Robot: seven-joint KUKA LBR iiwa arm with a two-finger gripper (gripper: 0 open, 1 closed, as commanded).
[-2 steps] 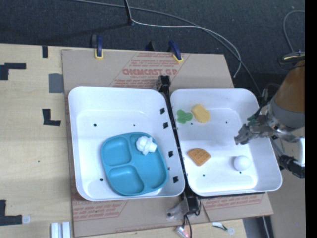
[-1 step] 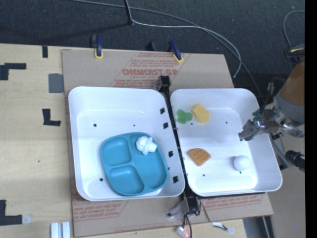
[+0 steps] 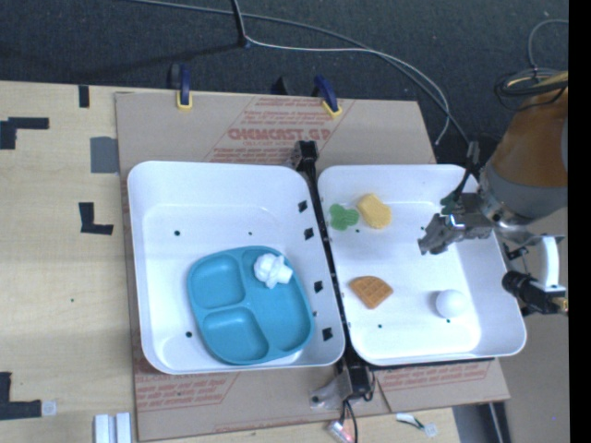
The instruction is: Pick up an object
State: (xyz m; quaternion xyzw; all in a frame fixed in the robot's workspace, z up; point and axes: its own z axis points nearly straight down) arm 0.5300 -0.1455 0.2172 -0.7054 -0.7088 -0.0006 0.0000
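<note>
Claw (image 3: 432, 242) over right bin (image 3: 489, 340), grip state unclear; near yellow piece (image 3: 374, 210) and white ball (image 3: 449, 303), likely pick targets.

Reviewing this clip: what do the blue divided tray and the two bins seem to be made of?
The blue tray looks like moulded plastic, matte to slightly satin: uniform colour, rounded compartment walls, soft highlights. The left bin and right bin look like thin, formed white plastic with a smooth, faintly glossy finish: rounded corners, rolled rims. Neither can be confirmed from the look alone.

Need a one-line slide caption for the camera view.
Gripper over the right bin, near yellow, green, brown and white items.
</note>
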